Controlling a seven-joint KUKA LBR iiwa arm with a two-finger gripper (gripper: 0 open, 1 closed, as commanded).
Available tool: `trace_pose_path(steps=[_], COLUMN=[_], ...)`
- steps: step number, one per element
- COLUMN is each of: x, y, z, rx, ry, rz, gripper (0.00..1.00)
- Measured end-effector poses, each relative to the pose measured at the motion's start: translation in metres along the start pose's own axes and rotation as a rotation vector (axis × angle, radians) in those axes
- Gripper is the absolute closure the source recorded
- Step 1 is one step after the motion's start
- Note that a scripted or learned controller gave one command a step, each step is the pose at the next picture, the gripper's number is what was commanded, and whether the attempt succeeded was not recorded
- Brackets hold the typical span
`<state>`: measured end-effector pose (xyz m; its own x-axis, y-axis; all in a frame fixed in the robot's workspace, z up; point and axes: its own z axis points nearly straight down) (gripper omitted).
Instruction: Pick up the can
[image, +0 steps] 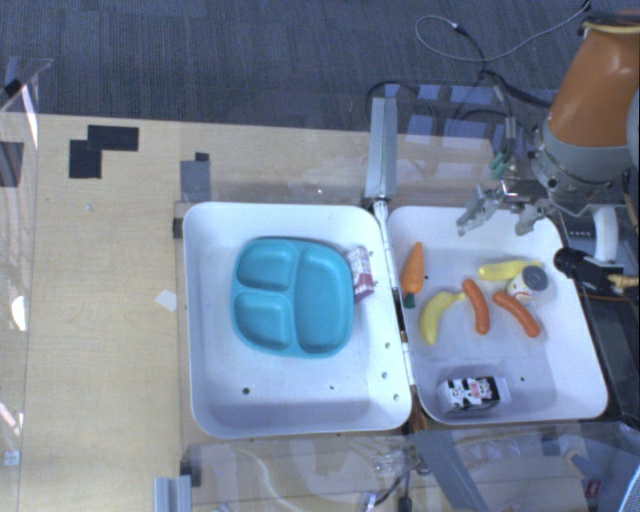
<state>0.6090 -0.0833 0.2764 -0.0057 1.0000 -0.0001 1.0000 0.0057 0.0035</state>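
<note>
The can (360, 272) is a small cylinder with a red and white label. It lies on its side in the left bin (290, 405), against the right edge of a blue divided plate (293, 296). My gripper (498, 222) hangs over the far edge of the right bin (560, 395), well to the right of the can and beyond the bins' shared wall. It is open, its fingers spread wide with nothing between them.
The right bin holds a carrot (412, 268), two bananas (437, 313) (505, 269), two sausages (478, 305) (516, 313), a small round grey-topped item (530, 281) and a black and white box (471, 392). A metal post (380, 150) stands behind the bins' divide.
</note>
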Motion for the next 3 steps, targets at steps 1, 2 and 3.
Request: trace_pose_path(steps=[1,2,3], x=[-0.031,-0.066,-0.014], y=[0.015,0.061,0.061], z=[0.085,0.123,0.189], rx=[0.0,-0.003,-0.004], ry=[0.0,-0.001,0.0], rz=[-0.09,0.048,0.121], gripper=[0.0,0.0,0.0])
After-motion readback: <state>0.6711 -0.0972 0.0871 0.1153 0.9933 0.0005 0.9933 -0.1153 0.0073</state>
